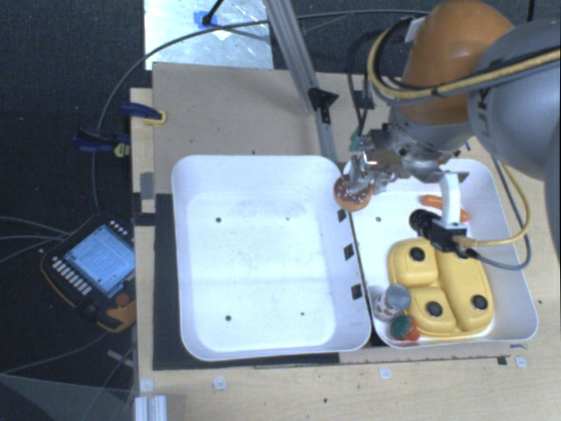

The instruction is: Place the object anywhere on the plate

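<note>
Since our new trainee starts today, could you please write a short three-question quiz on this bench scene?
1. True or false: the gripper hangs over the middle of the left bin.
2. Which bin holds the yellow moulded piece? A left, B right.
3. Fill in: the small round brown object sits at the ______ between the two bins.

Key: 1 false, it is near the divide between the bins; 2 B; 3 divide.

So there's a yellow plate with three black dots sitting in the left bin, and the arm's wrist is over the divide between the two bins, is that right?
Not quite. The yellow plate with the black dots lies in the right bin, not the left bin, as the camera view shows. The rest holds: the arm's wrist is over the divide between the two bins.
</note>
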`<state>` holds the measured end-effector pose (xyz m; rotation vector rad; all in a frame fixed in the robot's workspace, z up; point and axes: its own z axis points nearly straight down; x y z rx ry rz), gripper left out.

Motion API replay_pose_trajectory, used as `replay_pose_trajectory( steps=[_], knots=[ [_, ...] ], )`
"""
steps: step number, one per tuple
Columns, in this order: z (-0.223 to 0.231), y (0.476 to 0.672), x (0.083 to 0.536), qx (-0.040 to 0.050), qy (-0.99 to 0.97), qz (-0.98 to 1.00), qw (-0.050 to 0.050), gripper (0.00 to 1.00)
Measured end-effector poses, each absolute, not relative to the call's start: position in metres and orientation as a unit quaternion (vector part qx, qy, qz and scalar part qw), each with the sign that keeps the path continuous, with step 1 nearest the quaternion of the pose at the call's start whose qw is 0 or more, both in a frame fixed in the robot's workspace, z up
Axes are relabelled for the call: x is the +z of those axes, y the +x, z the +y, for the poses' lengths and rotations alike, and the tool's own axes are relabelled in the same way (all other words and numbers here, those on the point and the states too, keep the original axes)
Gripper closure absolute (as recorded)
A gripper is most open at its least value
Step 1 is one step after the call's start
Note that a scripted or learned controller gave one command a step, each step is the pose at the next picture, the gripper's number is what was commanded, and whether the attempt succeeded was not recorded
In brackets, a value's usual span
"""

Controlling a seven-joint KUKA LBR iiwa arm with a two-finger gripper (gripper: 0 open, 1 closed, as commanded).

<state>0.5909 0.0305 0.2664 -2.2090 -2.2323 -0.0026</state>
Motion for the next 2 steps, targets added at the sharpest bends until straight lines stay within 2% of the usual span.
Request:
replay_pose_trajectory(
  steps=[2],
  knots=[
    [0.124,0.573,0.258,-0.0007,-0.704,-0.71,0.0,1.0]
  ],
)
